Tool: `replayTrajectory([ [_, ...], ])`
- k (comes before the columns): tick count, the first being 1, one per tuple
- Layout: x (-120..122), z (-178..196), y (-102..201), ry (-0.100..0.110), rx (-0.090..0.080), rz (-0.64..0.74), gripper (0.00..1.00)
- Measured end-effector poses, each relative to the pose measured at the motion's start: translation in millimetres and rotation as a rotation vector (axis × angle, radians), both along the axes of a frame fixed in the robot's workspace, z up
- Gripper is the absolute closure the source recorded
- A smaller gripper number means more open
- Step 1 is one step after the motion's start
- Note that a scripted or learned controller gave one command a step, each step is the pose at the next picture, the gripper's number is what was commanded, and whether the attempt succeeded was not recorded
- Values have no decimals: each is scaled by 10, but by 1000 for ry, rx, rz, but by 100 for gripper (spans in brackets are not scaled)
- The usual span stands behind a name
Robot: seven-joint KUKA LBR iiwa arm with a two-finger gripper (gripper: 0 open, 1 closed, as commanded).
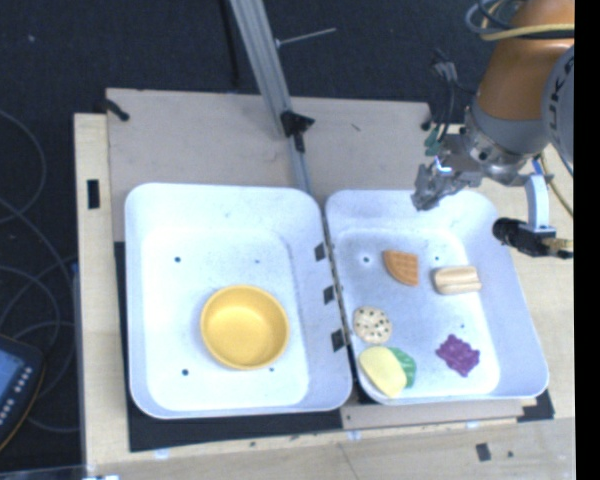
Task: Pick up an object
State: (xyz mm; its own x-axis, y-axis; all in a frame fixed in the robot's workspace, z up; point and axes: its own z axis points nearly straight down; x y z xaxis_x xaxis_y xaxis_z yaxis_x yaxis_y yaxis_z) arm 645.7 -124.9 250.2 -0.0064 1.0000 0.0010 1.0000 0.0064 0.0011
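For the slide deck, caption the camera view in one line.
KUKA arm's gripper above the right bin of small toy foods; yellow bowl in the left bin.

A robotics lab: bench (95, 268) with white bins (150, 228), loose cables (20, 198), tablet (0, 388).

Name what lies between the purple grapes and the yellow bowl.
In the camera view, between purple grapes and yellow bowl: a yellow-and-green piece and the bins' edges.

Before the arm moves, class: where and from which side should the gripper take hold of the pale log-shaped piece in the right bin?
Grip the pale log-shaped piece at its middle, coming straight down from above. It lies flat with its long axis left to right, so the fingers should probably close across its narrow width. The gripper hangs above the bin's far edge.
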Motion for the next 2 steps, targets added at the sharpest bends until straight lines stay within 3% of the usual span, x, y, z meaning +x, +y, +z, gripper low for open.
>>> replayTrajectory([
  [2,-508,-167,982,2,0,-1,100],
])
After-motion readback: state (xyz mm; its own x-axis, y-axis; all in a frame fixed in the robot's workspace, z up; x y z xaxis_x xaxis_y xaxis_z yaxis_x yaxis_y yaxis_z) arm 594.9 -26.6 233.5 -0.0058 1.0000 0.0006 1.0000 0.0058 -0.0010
